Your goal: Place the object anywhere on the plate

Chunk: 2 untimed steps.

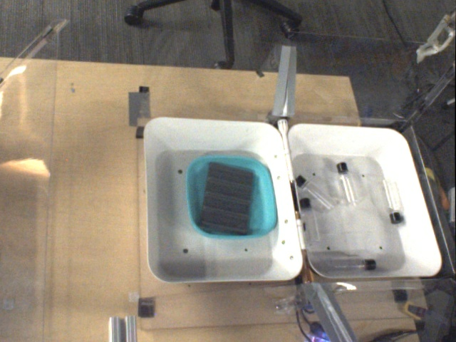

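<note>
dark ridged block (228, 197) sits inside teal plate (267, 198), rim clear all round.

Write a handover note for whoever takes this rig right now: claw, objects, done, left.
Claw: can't report a state from the camera view.
Left bin: teal plate near the middle, with a dark ribbed block lying flat on it, fully inside the rim.
Right bin: several clear vials with black caps scattered loose.
Done: the block sits on the plate, so the placement looks complete.
Left: probably nothing; just confirm the block was the intended object.
</note>
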### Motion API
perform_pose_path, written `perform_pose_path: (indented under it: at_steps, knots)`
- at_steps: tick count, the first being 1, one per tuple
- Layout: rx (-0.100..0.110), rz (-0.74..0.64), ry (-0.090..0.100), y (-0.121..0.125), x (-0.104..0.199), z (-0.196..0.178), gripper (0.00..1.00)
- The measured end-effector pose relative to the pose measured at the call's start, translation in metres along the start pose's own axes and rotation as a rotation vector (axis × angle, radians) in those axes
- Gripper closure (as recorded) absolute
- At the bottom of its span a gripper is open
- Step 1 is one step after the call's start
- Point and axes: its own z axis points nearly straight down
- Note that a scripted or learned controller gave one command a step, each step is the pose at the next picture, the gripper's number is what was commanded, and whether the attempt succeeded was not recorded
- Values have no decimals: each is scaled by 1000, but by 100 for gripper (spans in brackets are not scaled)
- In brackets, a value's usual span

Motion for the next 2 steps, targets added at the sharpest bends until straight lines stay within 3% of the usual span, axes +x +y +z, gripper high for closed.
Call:
perform_pose_path:
  at_steps: [2]
  knots:
    - [1, 304, -1, -2, -10, 1, 0]
